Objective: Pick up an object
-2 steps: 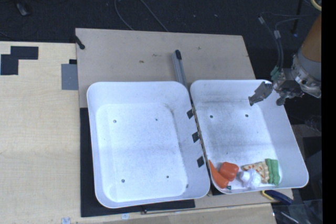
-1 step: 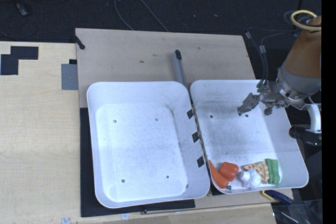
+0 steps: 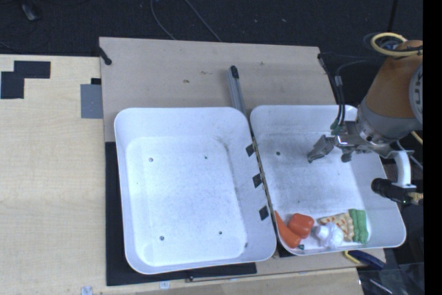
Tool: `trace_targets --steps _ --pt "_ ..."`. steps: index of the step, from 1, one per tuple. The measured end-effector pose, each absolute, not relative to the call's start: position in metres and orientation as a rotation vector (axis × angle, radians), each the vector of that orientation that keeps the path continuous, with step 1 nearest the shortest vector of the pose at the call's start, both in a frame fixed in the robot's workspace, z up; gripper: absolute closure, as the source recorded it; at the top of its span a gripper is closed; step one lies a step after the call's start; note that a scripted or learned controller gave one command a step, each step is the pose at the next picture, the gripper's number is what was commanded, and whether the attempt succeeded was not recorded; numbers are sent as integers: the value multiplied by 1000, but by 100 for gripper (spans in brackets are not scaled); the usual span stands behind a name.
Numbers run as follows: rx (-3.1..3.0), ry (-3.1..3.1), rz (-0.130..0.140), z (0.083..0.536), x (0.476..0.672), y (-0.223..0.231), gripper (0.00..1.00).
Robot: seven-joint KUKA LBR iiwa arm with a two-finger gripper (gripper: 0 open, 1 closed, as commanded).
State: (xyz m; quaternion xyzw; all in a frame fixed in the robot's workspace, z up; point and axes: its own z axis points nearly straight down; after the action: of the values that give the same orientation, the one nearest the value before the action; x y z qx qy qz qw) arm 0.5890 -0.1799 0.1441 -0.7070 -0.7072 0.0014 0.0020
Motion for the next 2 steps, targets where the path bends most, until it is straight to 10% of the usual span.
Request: trace_targets --steps 1,2 --pt "-2218 -2219 4 91 588 -179 0" --pt "-2223 -2219 1 104 589 -180 100"
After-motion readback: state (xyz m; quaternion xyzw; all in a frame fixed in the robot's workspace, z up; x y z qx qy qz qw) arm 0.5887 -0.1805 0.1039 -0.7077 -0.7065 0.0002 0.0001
